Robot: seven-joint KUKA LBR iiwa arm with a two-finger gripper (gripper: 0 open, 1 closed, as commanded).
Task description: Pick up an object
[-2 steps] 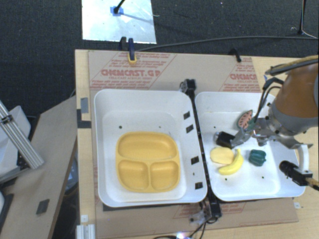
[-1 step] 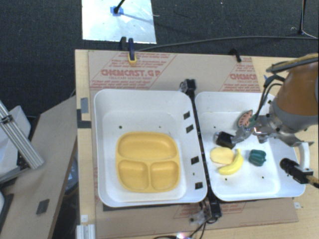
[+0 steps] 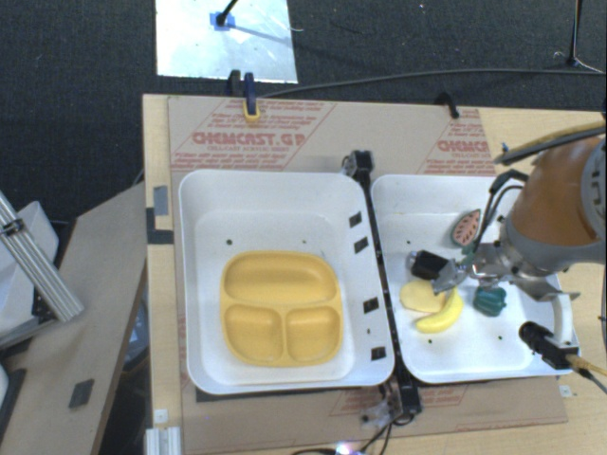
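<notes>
**Gripper low over the right bin, nothing lifted yet**

The gripper [image 3: 446, 275] hangs above a pale round piece [image 3: 418, 298] and a smooth curved banana [image 3: 440, 317], both lying flat at the right bin's [image 3: 417, 197] nine o'clock. Whether its pincer is apart or together, I cannot tell. The grasp and lift remain. A glossy yellow compartment tray [image 3: 281, 307] fills the left bin [image 3: 204, 254].
</notes>
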